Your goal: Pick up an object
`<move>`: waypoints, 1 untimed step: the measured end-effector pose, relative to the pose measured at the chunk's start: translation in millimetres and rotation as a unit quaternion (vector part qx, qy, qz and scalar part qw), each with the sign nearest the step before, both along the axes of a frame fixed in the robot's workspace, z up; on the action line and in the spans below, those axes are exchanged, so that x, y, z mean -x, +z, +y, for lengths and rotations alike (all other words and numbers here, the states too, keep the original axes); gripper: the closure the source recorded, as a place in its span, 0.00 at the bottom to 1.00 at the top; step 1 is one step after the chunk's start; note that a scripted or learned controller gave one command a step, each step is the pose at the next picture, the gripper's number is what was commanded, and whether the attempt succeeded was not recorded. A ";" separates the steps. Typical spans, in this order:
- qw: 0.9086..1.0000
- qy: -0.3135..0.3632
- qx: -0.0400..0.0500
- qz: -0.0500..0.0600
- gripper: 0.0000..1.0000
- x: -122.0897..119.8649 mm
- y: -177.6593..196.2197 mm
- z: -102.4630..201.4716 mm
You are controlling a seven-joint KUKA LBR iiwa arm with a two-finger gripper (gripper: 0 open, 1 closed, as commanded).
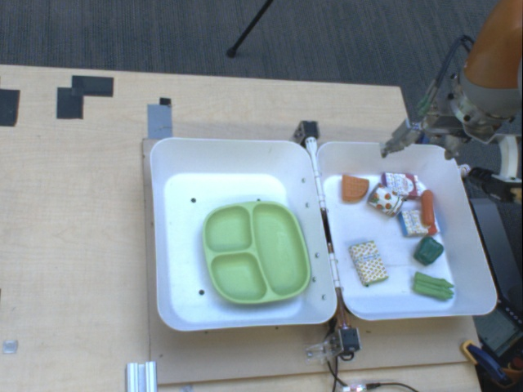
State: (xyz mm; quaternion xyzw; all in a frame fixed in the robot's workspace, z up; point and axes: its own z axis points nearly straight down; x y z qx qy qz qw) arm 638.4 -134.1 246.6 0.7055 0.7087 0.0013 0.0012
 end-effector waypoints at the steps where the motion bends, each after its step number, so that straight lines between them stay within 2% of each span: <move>1: 1.000 -0.002 0.000 -0.001 0.00 36.6 -150.0 28.2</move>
